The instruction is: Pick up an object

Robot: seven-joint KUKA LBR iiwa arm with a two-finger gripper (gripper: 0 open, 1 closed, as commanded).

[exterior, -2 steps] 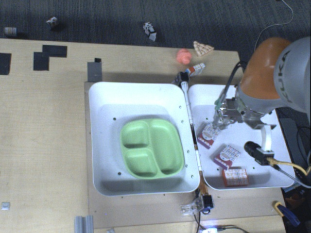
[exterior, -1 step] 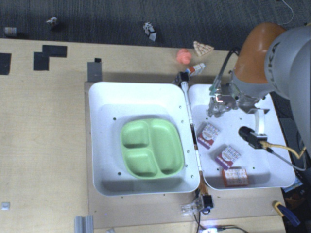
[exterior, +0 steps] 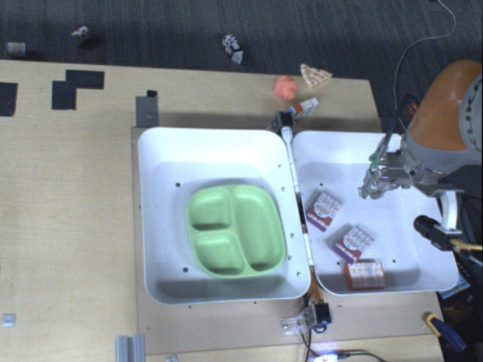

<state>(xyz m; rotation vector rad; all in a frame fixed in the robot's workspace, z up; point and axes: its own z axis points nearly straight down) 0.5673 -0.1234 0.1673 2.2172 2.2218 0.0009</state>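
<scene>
grey arm (exterior: 453,138) over right bin (exterior: 430,277), 3 red packets (exterior: 324,210)

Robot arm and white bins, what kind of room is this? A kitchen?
Probably a robot lab, not a kitchen: the robot arm hangs over two white bins on a wooden bench, with cables trailing across the dark carpet.

Green divided plate (exterior: 236,229) in left bin (exterior: 158,202); orange ball (exterior: 285,87) on bench (exterior: 68,225).
</scene>
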